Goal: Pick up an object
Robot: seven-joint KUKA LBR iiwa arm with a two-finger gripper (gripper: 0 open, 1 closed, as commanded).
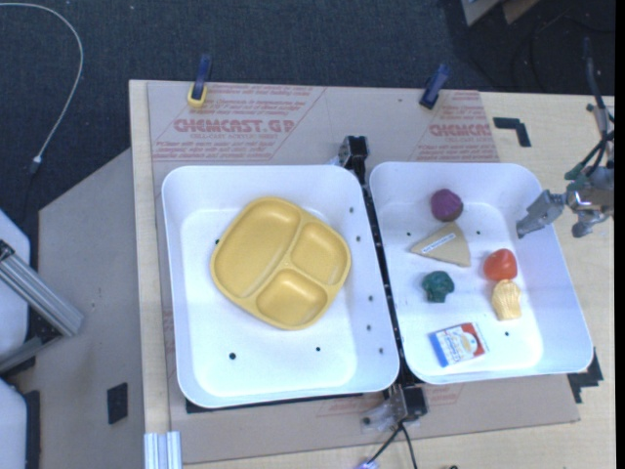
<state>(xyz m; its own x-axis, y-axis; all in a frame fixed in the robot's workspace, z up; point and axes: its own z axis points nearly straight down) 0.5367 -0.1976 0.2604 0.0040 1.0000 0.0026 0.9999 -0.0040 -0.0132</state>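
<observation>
The right bin (557, 335) holds several small objects: a purple ball (446, 204), a pale cheese wedge (441, 245), a green broccoli piece (437, 285), a red tomato (500, 263), a yellow piece (506, 300) and a small red, white and blue box (458, 344). My gripper (559, 223) hangs over that bin's right rim, to the right of the purple ball and above the tomato. Its fingers are open and nothing is between them.
The left bin (195, 340) holds a yellow divided plate (281, 261). Black clips (354, 150) join the two bins at the middle seam. Blue clamps (435, 84) pin the cardboard at the bench's far edge.
</observation>
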